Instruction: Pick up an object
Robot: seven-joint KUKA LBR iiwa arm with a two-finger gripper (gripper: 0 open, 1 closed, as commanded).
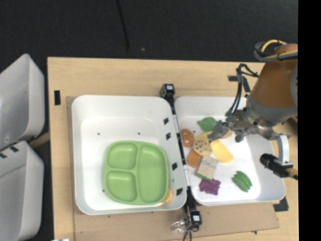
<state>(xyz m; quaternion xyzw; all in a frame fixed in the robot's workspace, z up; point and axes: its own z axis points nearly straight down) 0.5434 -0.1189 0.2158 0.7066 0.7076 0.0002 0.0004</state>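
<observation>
The yellow lemon-shaped piece (221, 151) lies mid-way in the right bin (266, 185), touching a round tan cracker (201, 146). Around it sit a green leaf (207, 123), pretzel (186, 137), orange piece (193, 158), speckled square (207, 167), purple grapes (209, 186) and green pepper (242, 181). The gripper (226, 130) hangs just above the lemon piece, fingers spread, nothing between them. A green divided plate (136, 172) rests in the left bin (85, 119).

Light green divided tray (136, 173), white bins (85, 134), yellow piece (221, 151), purple grapes (209, 186), dark green vegetable (243, 181)

The arm (273, 84) is cut off at the right edge; perhaps its end effector (226, 129) hides the yellow piece's top.
</observation>
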